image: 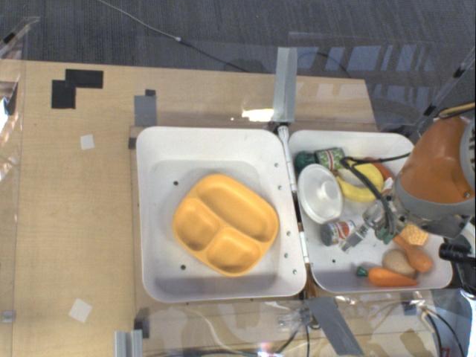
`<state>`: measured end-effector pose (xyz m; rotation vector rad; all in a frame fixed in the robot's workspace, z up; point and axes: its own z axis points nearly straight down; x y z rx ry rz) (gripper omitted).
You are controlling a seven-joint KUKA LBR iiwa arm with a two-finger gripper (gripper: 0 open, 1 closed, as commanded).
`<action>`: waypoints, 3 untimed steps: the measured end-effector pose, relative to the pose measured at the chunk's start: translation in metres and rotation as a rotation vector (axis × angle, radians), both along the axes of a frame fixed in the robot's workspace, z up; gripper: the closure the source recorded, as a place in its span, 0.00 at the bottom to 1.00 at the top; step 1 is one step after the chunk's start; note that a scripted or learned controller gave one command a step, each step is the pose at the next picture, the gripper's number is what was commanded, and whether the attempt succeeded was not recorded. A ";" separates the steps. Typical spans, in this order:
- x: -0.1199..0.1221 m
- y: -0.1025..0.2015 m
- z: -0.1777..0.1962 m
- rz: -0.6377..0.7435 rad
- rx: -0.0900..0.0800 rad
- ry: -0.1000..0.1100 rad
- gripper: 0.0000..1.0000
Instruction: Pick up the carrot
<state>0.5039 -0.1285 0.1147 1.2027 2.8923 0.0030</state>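
The carrot (392, 278), orange with a green stub at its left end, lies flat along the front wall of the right bin (320, 274). My gripper (378, 224) hangs over the middle of that bin, a little above and to the left of the carrot and apart from it. The grey arm with its orange band (440, 171) comes in from the right and hides the bin's right side.
Around the gripper lie a small can (338, 233), a white bowl (321, 192), a banana (359, 186), a green can (329, 158), a potato (399, 262) and a cracker (412, 236). The left bin (156, 199) holds a yellow divided plate (225, 223).
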 end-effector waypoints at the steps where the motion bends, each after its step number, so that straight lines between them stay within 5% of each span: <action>1: -0.013 0.015 -0.024 0.076 -0.002 -0.004 0.00; 2: -0.010 0.016 -0.011 0.082 -0.001 -0.010 1.00; 3: -0.010 0.017 -0.012 0.082 -0.001 -0.009 0.00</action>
